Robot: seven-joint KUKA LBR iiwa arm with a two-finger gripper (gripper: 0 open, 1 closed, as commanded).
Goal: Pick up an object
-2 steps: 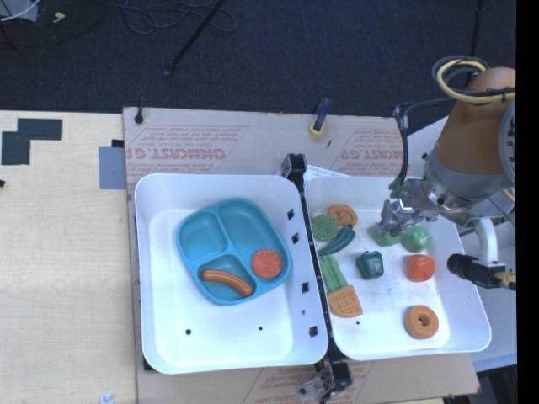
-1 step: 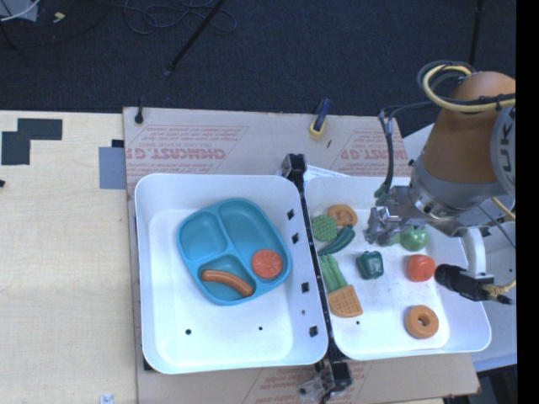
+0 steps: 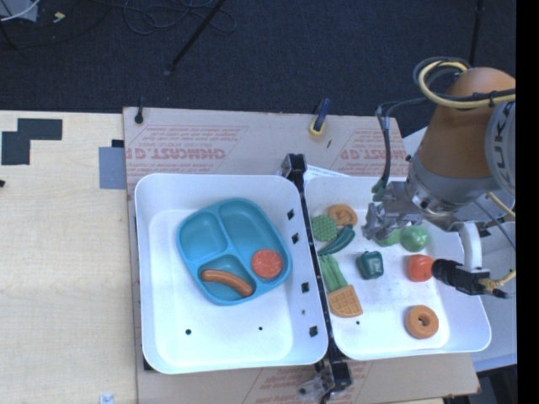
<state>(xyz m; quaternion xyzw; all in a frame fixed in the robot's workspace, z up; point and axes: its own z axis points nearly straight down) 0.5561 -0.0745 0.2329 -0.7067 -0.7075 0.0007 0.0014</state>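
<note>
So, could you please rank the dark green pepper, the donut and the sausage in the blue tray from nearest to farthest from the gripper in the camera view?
From the gripper:
1. Dark green pepper, just below it in the right bin.
2. Donut, near that bin's front right corner.
3. Sausage, in the blue tray in the left bin.

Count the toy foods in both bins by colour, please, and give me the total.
Green: 5 (lettuce piece, cucumber, dark pepper, ridged stalk, round one by the hand)
Red: 2 (slice on the blue tray, tomato)
Orange or tan: 4 (sausage, bagel, waffle, doughnut)
Total: 11
</note>
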